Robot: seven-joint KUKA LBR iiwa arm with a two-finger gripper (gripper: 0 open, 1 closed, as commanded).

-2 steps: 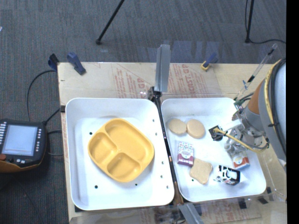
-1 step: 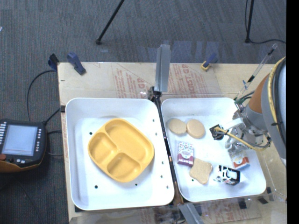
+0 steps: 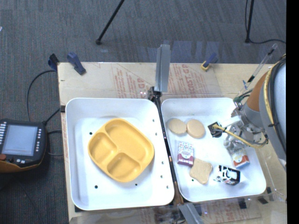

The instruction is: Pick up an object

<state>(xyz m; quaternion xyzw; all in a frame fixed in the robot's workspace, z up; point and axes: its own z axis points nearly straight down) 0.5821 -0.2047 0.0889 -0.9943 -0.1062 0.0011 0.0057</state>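
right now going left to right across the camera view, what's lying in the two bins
yellow divided plate → two round cookies → small carton → bread slice → black and white packet → orange and white carton, beneath the gripper

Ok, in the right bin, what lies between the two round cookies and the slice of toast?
In the camera view, a small red carton lies between the round cookies and the toast slice, slightly toward the left, on the white floor of the right bin.
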